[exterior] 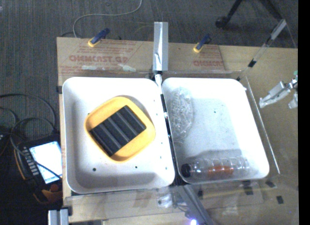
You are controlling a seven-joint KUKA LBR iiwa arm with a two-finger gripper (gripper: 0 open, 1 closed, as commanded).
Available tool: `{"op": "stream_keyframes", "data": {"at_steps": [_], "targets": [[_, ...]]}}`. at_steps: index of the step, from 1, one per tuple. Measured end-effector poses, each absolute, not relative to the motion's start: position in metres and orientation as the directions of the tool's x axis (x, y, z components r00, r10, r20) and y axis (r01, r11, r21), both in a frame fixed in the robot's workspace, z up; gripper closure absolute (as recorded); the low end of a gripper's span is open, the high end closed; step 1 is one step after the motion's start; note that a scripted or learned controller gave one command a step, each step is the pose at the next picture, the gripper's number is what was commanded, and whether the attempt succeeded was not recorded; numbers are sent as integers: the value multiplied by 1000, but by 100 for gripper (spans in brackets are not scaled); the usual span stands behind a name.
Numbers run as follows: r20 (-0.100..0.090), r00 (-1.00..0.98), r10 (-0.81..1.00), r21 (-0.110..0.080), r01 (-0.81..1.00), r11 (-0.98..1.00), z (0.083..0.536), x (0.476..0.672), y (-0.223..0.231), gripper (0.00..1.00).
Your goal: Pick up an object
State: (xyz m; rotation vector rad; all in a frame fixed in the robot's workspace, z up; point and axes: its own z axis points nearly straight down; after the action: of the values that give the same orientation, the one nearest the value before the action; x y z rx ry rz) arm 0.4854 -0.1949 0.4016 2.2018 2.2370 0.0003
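A yellow rounded block with a black ribbed top (120, 127) lies in the middle of the left bin (77, 93). In the right bin (227, 88), a clear plastic bottle (215, 167) with a dark cap lies on its side along the front wall. A crumpled clear plastic piece (180, 110) rests against that bin's left wall. My gripper (276, 95) shows as a pale grey piece at the right edge of the view, outside the right bin and away from every object. Nothing is seen held in it.
The bins sit side by side on a brown board (111, 57) held by two blue-and-yellow clamps (98, 37). A metal strip (160, 45) stands behind the divide between the bins. A tablet and cables (41, 158) lie on the floor at left.
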Motion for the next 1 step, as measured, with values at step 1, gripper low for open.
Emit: {"op": "stream_keyframes", "data": {"at_steps": [1], "targets": [[1, 41, 999, -3, 999, -41, 217, 492, -148, 0]]}}
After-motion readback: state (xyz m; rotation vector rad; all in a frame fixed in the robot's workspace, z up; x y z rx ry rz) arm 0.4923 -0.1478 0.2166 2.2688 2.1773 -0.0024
